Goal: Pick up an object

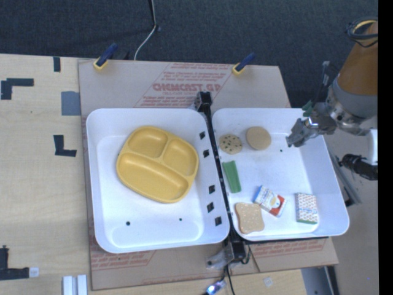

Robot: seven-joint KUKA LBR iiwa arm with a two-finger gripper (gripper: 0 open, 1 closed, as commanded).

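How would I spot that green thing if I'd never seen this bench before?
Look in the right-hand shallow white bin, along its left wall beside the divider between the bins. Just below the round speckled cookie lies the flat green rectangular stick, pointing up and down the picture. It is the only green, long, narrow item there.

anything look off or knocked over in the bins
Nothing stands out. The yellow divided plate lies flat in the left bin, turned at a slant. The cookie, green piece and small packets lie apart in the right bin.
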